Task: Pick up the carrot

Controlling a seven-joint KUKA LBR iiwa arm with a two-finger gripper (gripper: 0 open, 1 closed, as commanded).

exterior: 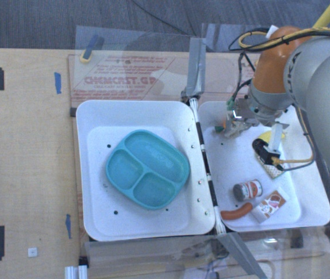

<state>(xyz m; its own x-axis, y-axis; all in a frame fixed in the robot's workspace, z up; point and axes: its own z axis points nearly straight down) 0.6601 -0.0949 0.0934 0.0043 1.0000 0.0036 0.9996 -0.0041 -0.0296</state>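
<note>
Both white bins [95, 156] are viewed from above at a slant, left of and below the gripper [233, 127].

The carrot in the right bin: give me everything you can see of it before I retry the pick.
The carrot is a slim orange-red piece with a smooth look, gently curved, lying flat near the right bin's front edge. Its left tip almost meets the divider between the bins; its right end lies against a small white carton. A small can lies just behind it, close or touching. The gripper sits at the bin's far end, well away from it.
</note>
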